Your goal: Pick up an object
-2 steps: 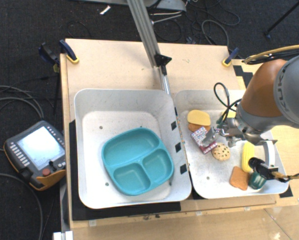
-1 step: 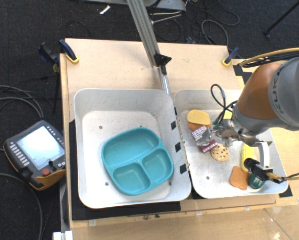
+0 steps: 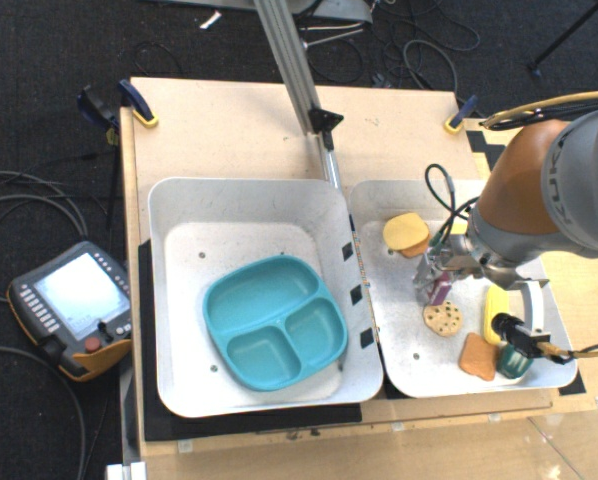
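Observation:
My gripper (image 3: 434,280) hangs low over the middle of the right bin (image 3: 404,368), at the end of the grey arm with its orange band (image 3: 519,183). A small purple object (image 3: 441,291) lies right at the gripper's tip, partly hidden by it. A round speckled cookie (image 3: 443,319) lies just below it. A yellow-orange bun-shaped toy (image 3: 406,234) sits up and to the left. An orange wedge (image 3: 477,356), a yellow piece (image 3: 497,313) and a dark green item (image 3: 514,356) lie at the bin's lower right.
The left bin (image 3: 179,228) holds a teal divided plate (image 3: 274,321). A metal pole (image 3: 291,53) slants across the bench's back. A teach pendant (image 3: 74,308) lies on the floor to the left. Cables run by the wrist.

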